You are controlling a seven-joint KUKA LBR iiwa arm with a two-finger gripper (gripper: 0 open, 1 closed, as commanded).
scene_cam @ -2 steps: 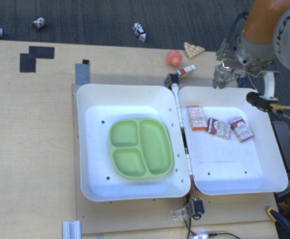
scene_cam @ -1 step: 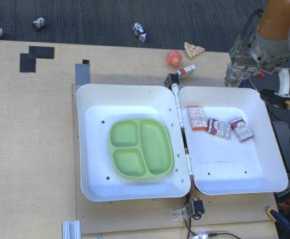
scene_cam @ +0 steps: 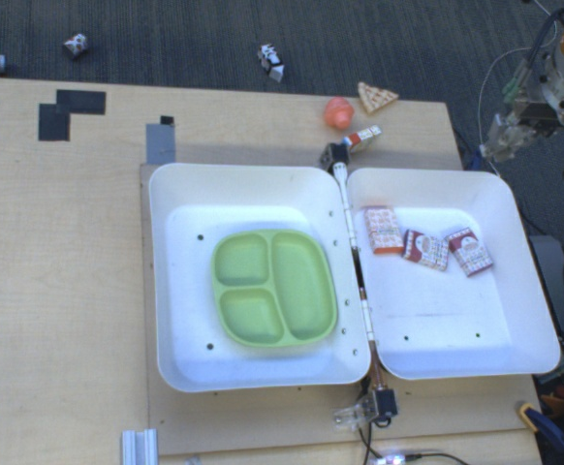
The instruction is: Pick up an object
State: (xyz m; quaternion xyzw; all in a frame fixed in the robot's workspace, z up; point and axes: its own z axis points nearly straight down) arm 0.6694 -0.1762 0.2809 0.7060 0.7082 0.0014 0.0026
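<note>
End effector [scene_cam: 510,134]: seen at the upper right of the camera view, past the far right corner of the right bin [scene_cam: 515,352], hanging over the dark floor rather than over the desk [scene_cam: 59,260]. Whether it is open or closed cannot be told; the tip is a pale blur, and nothing can be seen held in it.

Candidate objects, right bin: three small red-and-white packets in a loose row across the far half.
- Left packet [scene_cam: 383,231]: near the bin's left wall, long axis running roughly near-to-far.
- Middle packet [scene_cam: 425,249]: just beside the left one, tilted.
- Right packet [scene_cam: 469,252]: touching or nearly touching the middle one, tilted the other way; the closest of the three to the end effector.

Governing relation: all three packets lie toward the near side and to the left of the end effector in this view, so the approach would likely run in over the bin's far right corner, meeting the right packet first.

Left bin [scene_cam: 180,289]: holds a green divided tray [scene_cam: 274,287], well apart from the end effector.

Off-bin items: orange ball [scene_cam: 338,112] and wedge-shaped toy [scene_cam: 377,96] on the desk's far edge.
</note>
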